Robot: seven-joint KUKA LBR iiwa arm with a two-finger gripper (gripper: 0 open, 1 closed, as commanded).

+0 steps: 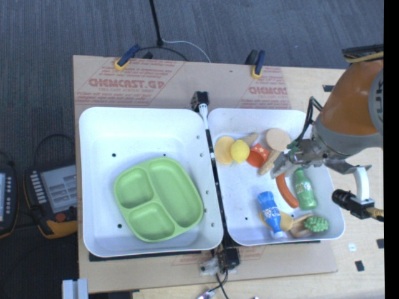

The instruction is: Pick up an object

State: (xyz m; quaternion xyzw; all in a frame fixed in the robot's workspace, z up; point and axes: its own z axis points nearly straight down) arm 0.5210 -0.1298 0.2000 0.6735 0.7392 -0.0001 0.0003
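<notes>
Just below claw point(282, 164): orange sausage point(287, 190), green bottle point(304, 189).

— Any lettering to be read on the bench?

— Yes: "CHEMCAST GP" is printed in red on the brown protective sheet point(131, 83) behind the left bin, near its far left corner.

— And further right?

— The same red print is seen again on the sheet behind the right bin point(268, 91), but only "CHEMCAST" is made out there; the rest is cut off.

— The blue bottle point(270, 212) in the right bin?

— A white mark is carried on its label, too small to be read.

— The device at the left edge point(55, 189)?

— A pale label panel is shown, but nothing on it is legible.
</notes>
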